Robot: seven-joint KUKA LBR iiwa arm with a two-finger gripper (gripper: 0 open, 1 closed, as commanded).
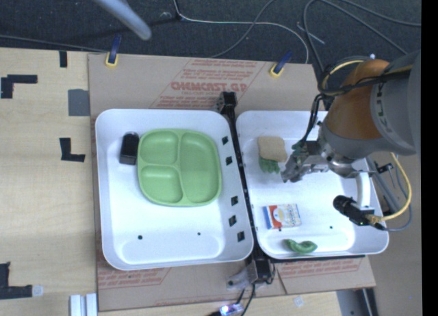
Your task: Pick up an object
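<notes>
So from the overhead camera, the arm (363,116) is reaching in over the right bin (345,239), and the gripper (295,168) is hovering just right of the tan sponge block (272,147). Honestly can't tell how it's set or whether it's got anything. A green bit (268,165) is sitting just below the sponge, a small card packet (282,215) further below, a green pod (301,245) lowest. The green divided plate (180,167) and a black block (129,148) are lying well left of the sponge, in the left bin (164,246).

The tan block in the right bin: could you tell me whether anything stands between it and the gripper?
Nothing visible does. The gripper hangs just right of the tan block, with bare floor of the right bin between them. A small green piece lies against the block's near edge, beside the path.
</notes>
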